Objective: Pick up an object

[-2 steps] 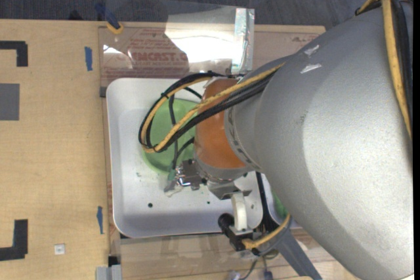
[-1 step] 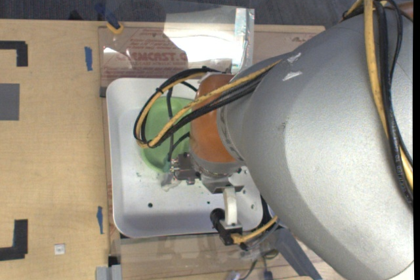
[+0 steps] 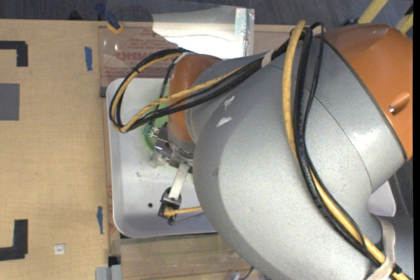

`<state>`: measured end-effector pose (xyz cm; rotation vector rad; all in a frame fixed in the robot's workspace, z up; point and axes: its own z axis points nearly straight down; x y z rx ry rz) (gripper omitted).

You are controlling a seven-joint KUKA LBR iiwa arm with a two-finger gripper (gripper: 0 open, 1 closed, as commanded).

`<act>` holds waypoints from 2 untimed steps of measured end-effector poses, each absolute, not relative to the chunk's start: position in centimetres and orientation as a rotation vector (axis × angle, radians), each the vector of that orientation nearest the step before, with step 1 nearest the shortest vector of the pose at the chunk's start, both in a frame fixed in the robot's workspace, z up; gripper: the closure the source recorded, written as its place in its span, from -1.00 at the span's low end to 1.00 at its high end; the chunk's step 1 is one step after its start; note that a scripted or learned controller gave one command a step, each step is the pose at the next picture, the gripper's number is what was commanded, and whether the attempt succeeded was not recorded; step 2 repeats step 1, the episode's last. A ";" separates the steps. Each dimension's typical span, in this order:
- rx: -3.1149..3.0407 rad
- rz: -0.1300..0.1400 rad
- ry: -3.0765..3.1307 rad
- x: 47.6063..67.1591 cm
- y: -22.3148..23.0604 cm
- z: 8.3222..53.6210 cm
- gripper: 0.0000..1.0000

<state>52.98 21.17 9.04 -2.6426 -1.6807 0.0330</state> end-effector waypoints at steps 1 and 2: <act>-2.881 0.016 -1.249 47.7 22.6 10.3 -1.00; -2.881 0.016 -1.249 47.7 22.6 10.3 -1.00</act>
